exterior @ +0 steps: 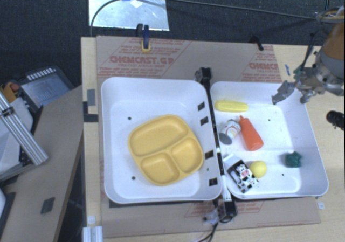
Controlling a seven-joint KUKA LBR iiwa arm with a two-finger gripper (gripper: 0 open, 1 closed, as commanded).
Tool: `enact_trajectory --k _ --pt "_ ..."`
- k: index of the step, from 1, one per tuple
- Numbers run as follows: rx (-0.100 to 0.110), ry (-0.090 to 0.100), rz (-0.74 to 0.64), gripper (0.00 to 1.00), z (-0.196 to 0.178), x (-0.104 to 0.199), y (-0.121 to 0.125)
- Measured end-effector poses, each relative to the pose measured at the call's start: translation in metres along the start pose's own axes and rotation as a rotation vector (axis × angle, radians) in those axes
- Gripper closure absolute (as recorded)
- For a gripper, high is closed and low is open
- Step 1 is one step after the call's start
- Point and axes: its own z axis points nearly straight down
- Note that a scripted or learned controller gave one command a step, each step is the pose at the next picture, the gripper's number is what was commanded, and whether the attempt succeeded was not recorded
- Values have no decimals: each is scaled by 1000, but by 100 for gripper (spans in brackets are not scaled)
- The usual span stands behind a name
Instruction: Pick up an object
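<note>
The right bin (310,128) holds several small things: a yellow oblong piece (232,106) at the back, an orange bottle (250,133) beside a small white and grey can (230,129), a yellow ball (259,168), a black-and-white toy (242,175) at the front left corner, and a dark green lump (292,159). My gripper (294,95) hangs over the bin's back right corner, above the rim. Its two fingers are spread open with nothing between them. It is well apart from every object.
A yellow three-compartment plate (166,149) lies in the left bin (116,128). A black clip strip (210,128) runs between the bins. A blue-and-yellow clamp (144,37) sits at the bench's back edge, and cables cross overhead behind it.
</note>
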Motion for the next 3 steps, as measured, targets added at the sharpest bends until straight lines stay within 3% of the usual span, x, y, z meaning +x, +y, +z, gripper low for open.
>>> enact_trajectory --k 1,3 --pt "-13 -3 -3 0 -8 1 3" --pt "-9 -2 -2 0 105 5 -10"
